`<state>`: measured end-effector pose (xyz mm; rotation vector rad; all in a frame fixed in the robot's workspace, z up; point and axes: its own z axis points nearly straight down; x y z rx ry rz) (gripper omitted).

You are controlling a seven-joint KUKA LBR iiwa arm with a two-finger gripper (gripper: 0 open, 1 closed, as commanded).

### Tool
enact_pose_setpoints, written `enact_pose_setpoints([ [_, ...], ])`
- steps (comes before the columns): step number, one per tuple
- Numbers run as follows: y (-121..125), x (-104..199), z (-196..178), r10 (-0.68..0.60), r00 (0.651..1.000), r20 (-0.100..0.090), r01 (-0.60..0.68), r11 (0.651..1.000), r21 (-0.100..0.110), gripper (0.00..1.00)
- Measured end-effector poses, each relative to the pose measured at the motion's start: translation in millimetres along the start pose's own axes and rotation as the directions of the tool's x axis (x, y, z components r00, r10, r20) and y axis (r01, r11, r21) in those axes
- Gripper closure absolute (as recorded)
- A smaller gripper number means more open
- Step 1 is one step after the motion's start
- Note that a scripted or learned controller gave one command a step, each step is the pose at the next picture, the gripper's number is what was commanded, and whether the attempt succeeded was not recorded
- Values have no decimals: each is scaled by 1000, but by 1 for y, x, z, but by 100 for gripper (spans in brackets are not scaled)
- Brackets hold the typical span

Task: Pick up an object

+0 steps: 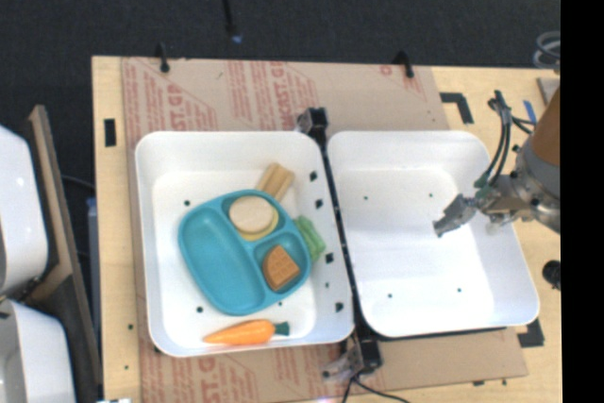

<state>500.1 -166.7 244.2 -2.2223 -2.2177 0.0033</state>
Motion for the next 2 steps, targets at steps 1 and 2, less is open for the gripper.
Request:
enact_pose_setpoints([
  [1, 6, -15, 45, 0, 1000, 0, 0, 1000, 0, 0],
  [2, 28, -48, 85, 0, 1000, 0, 0, 1000, 0, 0],
])
